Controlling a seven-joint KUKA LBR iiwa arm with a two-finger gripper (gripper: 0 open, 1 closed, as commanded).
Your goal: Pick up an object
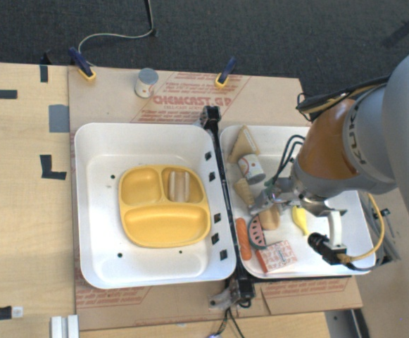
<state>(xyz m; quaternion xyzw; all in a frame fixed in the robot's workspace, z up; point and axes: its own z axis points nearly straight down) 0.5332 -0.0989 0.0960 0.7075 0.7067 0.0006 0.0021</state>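
**Operator:** I've got the grey arm's gripper [269, 201] low in the right white bin [359, 270], among the clutter. I can't tell how it's set; the orange wrist hides that.

**Colleague:** What's the target?

**Operator:** Any piece. Nearest are the round brown cut-fruit toy [265, 223] just beside the tip and the small yellow banana-shaped toy [299, 220]. The orange carrot toy [242, 236] lies by the divider.

**Colleague:** Advice?

**Operator:** I'd centre over one piece, clear of neighbours, then lift slowly. The yellow divided plastic plate [165, 207] in the left bin [95, 189] stays out of it.
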